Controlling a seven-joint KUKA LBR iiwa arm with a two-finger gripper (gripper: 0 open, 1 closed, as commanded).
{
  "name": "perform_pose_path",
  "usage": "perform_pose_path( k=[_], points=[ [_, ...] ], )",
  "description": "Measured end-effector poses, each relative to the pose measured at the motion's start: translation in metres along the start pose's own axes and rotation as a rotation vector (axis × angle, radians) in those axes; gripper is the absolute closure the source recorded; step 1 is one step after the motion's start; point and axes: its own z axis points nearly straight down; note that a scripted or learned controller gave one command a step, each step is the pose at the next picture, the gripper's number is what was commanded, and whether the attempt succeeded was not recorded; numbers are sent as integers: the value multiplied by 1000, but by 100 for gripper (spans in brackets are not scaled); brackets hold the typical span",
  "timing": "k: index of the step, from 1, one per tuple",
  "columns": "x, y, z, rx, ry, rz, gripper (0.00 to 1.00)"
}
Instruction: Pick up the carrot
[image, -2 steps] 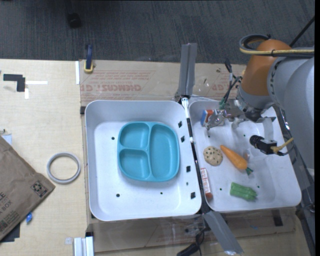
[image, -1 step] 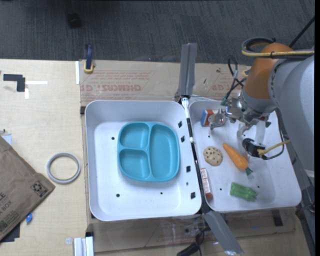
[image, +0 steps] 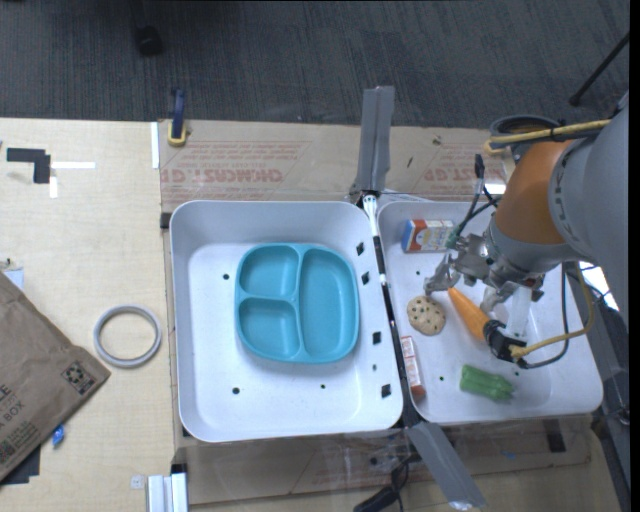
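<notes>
The orange carrot (image: 468, 312) lies slantwise in the middle of the right bin (image: 560, 400). My gripper (image: 467, 287) hangs right over the carrot's upper end, reaching in from the right under the grey and orange arm. Its fingers stand spread, one (image: 438, 279) to the carrot's left and the other (image: 496, 296) to its right, so the gripper is open. The carrot rests on the bin floor, and its upper tip is partly covered by the gripper body.
In the right bin are a chocolate-chip cookie (image: 427, 315), a green block (image: 487, 383), a small carton (image: 428, 235) and a thin red-and-white bar (image: 410, 362). A teal divided plate (image: 298, 302) lies in the left bin (image: 190, 330). A tape ring (image: 128, 334) lies on the bench.
</notes>
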Motion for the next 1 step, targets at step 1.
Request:
perform_pose_path(
  k=[1],
  points=[
    [-2,0,-9,1,-1,6,100]
  ],
)
